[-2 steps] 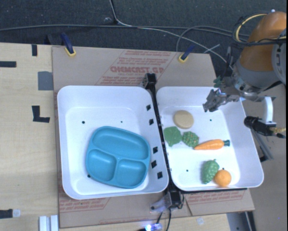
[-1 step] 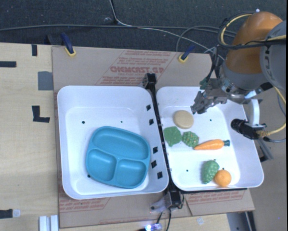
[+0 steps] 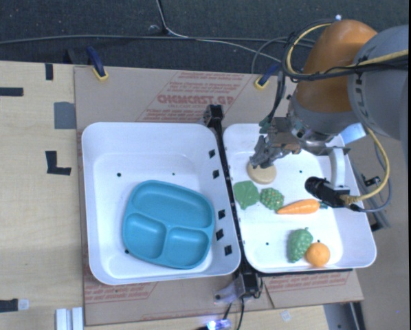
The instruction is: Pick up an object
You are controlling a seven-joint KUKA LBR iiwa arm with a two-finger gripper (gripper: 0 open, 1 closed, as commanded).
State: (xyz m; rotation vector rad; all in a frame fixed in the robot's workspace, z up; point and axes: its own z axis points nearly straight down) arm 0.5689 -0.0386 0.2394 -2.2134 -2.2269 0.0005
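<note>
Camera view: blue tray (image 3: pixel 168 224) in left bin (image 3: pixel 99 143).

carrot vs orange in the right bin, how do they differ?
The carrot is long and tapered, lying across the bin's middle; the orange is round and sits nearer the front edge. The carrot lies alone; the orange is next to a green bumpy item. Both are orange-coloured.

object: round beige cookie (image 3: pixel 263 174)
pose: lying flat
place: right bin, upper left, directly under the gripper (image 3: pixel 263 158)
</note>
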